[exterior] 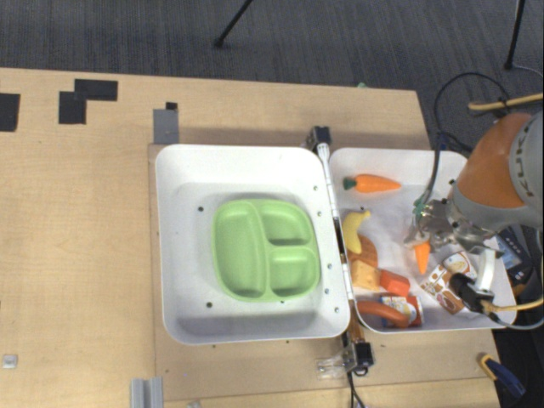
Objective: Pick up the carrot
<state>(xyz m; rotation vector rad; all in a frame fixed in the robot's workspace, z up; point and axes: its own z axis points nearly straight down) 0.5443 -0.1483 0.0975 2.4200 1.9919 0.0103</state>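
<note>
1. Nearest the camera, the wooden bench (pixel 85 270) shows a black connector (pixel 361 355) with a cable, just off the near corners where the two bins meet.
2. At the near end of the right bin (pixel 399 154) lies a red sausage-like toy (pixel 384 312). A brown-and-white printed packet (pixel 445 280) lies to its right.
3. Along that bin's left wall, a pale orange wedge (pixel 364 273) lies nearest, a brownish piece (pixel 367 246) next, and a yellow banana (pixel 355 225) beyond, close together.
4. A small orange piece (pixel 422 257) lies mid-bin, just below the gripper. Whether the two touch cannot be told.
5. The gripper (pixel 429 224) hangs over the middle of the right bin, under the arm's orange band (pixel 493 172). Whether it is wide or narrow cannot be told, and nothing can be seen held in it.
6. The left bin (pixel 183 228) holds a green divided plate (pixel 263 249) lying flat at its centre.
7. The carrot (pixel 374 184) lies on its side at the far end of the right bin, its green top pointing left. It is apart from the gripper and beyond the banana.
8. Farthest is grey carpet (pixel 127 15), crossed by a thin black stand leg (pixel 246 7).
</note>
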